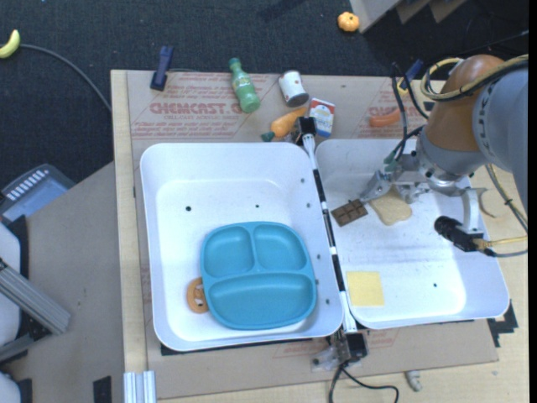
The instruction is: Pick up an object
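In the right bin [436, 300] lie a tan bread slice [393, 211], a brown chocolate bar [349, 212] by the left wall, and a yellow cheese slice [365, 289] near the front. My gripper [388, 185] hangs low over the bin's back part, just above the bread slice's far edge, and the grey wrist hides how it stands. The left bin [168, 183] holds a blue divided plate [258, 274], with a small brown pretzel [196, 296] at the plate's left edge.
Behind the bins on the board lie a green bottle [244, 86], a small can [293, 87], a carrot [285, 124], a carton [321, 116], a blue item [161, 67] and an orange sausage [384, 118]. A black cable connector [457, 233] hangs beside the wrist.
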`<state>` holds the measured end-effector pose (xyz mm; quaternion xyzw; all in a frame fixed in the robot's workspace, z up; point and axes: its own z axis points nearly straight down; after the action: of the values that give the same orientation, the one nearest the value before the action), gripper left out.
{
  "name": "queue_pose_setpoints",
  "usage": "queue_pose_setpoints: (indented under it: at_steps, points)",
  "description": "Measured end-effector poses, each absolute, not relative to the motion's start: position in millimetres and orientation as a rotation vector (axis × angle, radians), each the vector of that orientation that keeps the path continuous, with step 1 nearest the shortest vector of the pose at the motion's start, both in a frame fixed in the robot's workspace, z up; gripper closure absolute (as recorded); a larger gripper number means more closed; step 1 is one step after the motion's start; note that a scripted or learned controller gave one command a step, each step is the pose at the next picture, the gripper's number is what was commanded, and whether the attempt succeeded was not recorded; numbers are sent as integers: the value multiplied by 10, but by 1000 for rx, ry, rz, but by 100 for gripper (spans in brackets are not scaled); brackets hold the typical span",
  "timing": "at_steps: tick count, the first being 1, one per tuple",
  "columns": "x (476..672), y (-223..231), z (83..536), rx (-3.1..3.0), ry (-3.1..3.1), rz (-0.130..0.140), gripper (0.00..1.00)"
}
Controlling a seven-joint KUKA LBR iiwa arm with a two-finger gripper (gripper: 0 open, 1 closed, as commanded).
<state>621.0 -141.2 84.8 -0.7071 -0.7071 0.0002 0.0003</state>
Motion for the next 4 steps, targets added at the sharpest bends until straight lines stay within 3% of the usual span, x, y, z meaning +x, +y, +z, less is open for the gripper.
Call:
queue_pose_setpoints:
  at_steps: [1, 2, 3, 4]
  points:
    - [6408, -1902, 1300, -2224, -2224, -1, 0]
    - [6229, -1551, 846, -2220, -2223, -1, 0]
    - [6002, -1618, 846, -2221, -2220, 1, 0]
    - [6010, -1616, 949, -2223, -2221, -2, 100]
